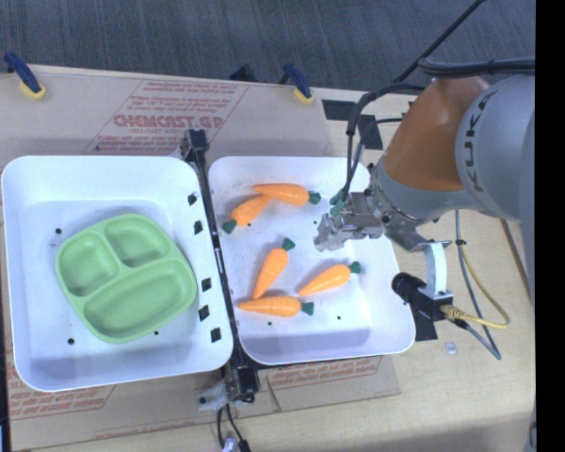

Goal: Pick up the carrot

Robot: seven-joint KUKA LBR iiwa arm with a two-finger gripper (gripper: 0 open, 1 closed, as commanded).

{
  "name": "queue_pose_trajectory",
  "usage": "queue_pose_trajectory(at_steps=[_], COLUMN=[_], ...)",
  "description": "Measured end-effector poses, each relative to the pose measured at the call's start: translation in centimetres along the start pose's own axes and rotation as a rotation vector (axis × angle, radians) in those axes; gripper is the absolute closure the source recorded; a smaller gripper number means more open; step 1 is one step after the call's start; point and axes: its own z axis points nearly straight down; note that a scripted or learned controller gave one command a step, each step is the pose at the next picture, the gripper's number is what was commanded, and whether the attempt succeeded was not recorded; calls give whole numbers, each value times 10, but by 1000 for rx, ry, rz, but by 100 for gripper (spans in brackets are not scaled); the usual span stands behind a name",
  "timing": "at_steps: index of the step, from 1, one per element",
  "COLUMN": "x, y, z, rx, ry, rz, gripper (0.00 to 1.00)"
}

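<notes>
We see five carrots in the right bin point(386, 332): top carrot point(281, 193), short carrot point(248, 211) just left of it, middle carrot point(271, 270), right carrot point(326, 279), bottom carrot point(269, 305) lying flat near the front wall. The end effector point(339, 231) hangs over the bin's right half, between the top carrot and the right carrot, touching neither as far as we can judge. That spot puts it within short reach of either one, so we guess one of them is the target. We can't tell its state; the tip is a blurred grey lump and the wrist covers the rest. The left bin point(19, 252) holds a green divided plate point(125, 276), likely irrelevant here
</notes>
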Motion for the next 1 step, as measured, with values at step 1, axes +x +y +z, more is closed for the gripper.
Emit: queue_pose_trajectory(at_steps=[1], x=[76], y=[-49], z=[-9], rx=[3], ry=[-1], rz=[-2], gripper=[100])
